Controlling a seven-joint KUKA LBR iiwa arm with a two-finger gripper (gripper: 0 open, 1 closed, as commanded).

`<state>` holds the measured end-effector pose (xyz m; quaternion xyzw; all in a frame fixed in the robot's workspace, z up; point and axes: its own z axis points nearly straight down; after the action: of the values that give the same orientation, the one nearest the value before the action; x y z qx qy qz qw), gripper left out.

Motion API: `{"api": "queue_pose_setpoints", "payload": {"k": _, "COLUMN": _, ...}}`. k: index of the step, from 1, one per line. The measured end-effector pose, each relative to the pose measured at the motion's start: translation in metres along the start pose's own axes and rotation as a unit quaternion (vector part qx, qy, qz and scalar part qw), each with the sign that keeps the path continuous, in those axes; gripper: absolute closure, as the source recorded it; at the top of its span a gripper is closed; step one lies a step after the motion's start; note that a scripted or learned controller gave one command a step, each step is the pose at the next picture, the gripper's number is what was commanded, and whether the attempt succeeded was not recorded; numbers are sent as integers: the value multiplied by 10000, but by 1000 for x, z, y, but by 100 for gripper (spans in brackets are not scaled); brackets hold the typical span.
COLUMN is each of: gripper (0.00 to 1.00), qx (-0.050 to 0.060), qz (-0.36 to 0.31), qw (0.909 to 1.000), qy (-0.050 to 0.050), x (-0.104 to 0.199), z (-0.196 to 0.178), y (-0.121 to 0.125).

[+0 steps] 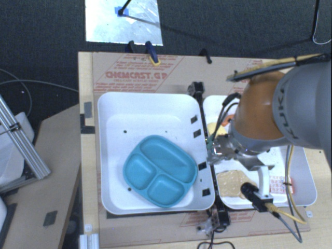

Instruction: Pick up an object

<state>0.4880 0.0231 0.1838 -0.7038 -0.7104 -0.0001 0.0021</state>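
Blue tray [161,171] in left bin [150,108]

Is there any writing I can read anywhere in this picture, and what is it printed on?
"CHEMCAST GP": red print on the brown board under the bins.
"KU", cut off: on the arm.
Smaller red lines on the board, and a red-marked label in the right bin: too blurred to read.

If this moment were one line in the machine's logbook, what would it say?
arm: over right bin | gripper: hidden | blue tray: left bin, untouched | tan object: right bin
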Motion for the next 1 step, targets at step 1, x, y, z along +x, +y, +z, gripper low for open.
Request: {"api": "queue_pose_setpoints", "payload": {"k": 1, "gripper": 100, "qx": -55, "qz": 0, "qw": 10000, "qy": -8, "x": 37, "z": -25, "y": 63}}
